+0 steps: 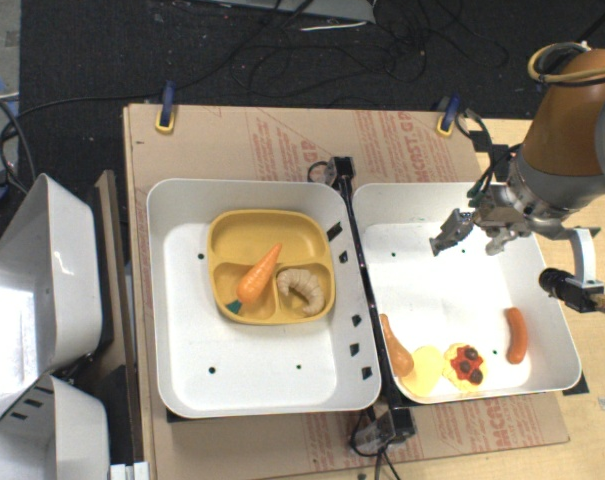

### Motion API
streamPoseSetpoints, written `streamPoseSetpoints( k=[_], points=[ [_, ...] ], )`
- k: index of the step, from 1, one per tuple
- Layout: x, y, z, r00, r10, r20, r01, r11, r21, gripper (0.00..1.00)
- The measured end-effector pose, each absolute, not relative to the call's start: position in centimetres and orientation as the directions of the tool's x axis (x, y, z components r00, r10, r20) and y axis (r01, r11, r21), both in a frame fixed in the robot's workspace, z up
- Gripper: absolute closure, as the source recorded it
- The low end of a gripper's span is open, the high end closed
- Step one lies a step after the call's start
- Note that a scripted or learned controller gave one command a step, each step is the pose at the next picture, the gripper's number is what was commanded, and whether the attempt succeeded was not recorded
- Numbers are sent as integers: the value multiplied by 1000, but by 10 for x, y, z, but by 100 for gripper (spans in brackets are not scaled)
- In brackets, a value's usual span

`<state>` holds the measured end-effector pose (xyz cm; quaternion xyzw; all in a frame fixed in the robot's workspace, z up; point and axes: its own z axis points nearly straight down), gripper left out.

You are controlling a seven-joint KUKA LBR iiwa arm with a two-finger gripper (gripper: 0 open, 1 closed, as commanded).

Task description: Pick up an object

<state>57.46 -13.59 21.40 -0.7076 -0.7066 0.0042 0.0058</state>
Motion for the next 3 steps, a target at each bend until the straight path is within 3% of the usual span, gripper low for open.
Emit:
streamPoseSetpoints(
  k=[1, 3],
  points=[
    [577, -136, 222, -1, 1000, 0, 1000, 1, 0, 0],
    [577, -138, 123, 2, 1000, 0, 1000, -2, -5, 0]
  ],
)
